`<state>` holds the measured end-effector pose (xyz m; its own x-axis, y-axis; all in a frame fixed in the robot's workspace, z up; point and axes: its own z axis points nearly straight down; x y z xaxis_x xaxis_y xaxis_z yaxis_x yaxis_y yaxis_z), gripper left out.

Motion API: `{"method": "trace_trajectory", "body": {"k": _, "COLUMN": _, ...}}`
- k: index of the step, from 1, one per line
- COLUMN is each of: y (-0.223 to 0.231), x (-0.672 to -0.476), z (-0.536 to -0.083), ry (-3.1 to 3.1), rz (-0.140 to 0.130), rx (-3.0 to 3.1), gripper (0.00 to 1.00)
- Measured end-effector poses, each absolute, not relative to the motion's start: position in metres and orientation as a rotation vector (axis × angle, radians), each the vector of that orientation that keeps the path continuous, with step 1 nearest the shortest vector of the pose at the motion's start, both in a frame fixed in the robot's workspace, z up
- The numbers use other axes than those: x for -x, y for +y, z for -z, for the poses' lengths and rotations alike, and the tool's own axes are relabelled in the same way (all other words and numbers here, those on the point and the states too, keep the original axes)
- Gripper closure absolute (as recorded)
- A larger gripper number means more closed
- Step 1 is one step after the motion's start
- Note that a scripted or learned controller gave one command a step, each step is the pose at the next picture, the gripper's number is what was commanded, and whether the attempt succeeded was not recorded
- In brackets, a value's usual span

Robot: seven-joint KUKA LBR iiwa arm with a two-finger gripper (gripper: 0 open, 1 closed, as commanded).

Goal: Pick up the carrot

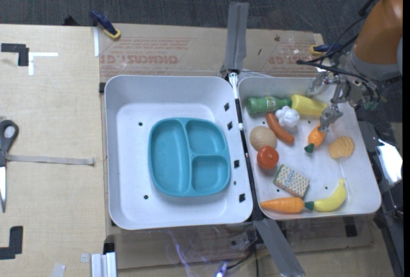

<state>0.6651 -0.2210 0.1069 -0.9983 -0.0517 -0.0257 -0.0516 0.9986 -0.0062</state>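
Blue tray point(189, 157): lies in the left bin point(122, 141), well left of the hand, likely a drop spot.
Large carrot point(282, 205): lies flat by the right bin's point(365, 192) near wall, well below and left of the hand, beside a banana point(332, 198).
Small carrot point(315, 136): just below the hand, green tip down.
Hand point(330, 117): low over the small carrot; how wide its grip is I cannot tell, and nothing is visibly held.

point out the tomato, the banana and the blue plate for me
tomato point(268, 157), camera view, middle of its red body
banana point(333, 198), camera view, middle of its curved yellow body
blue plate point(168, 147), camera view, floor of its large left compartment
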Motion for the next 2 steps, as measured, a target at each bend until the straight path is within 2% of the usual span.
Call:
{"method": "trace_trajectory", "body": {"k": 1, "y": -0.223, "x": -0.632, "z": -0.107, "ry": 3.111, "rz": 0.012, "rx": -0.054, "gripper": 0.0}}
{"method": "trace_trajectory", "body": {"k": 2, "y": -0.192, "x": -0.583, "z": -0.094, "ry": 3.132, "rz": 0.001, "rx": -0.148, "gripper": 0.0}}
